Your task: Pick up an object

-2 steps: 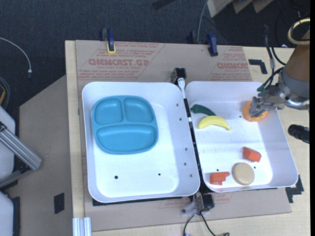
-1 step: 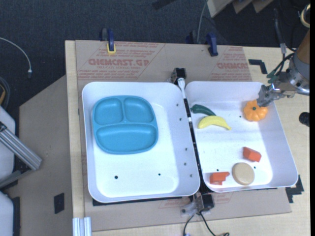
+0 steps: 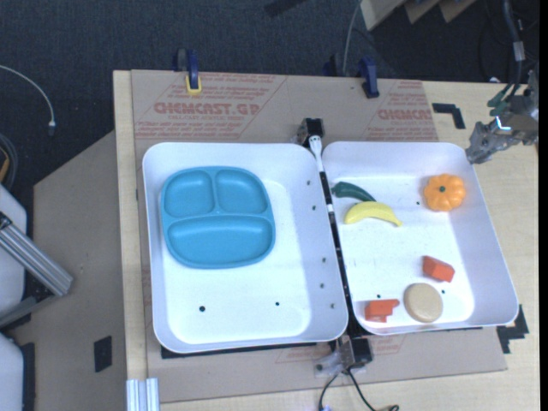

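A: Two shallow white plastic bins sit side by side on the brown cardboard-covered bench (image 3: 257,101). We log the left bin (image 3: 171,315) first: what does it carry?

B: We see one light-blue plastic tray with three compartments (image 3: 218,217), lying flat in the far-left part of that bin.

A: And the right bin (image 3: 492,255)?

B: We count six small items. By size: a yellow toy banana (image 3: 372,215) near the far-left corner, with a dark green curved piece (image 3: 351,190) touching its far side; an orange toy pumpkin (image 3: 443,193) near the far-right corner; a round beige disc (image 3: 423,302) near the front wall; an orange-red block (image 3: 382,309) just left of the disc; and a smaller orange-red block (image 3: 438,269) just behind the disc.

A: Gripper status?

B: We find the two-finger gripper (image 3: 486,141) at the far-right corner of the right bin, over its rim, apart from every item. Nothing is visible between its fingers. We cannot tell how far they are spread; the detail is too small and blurred.
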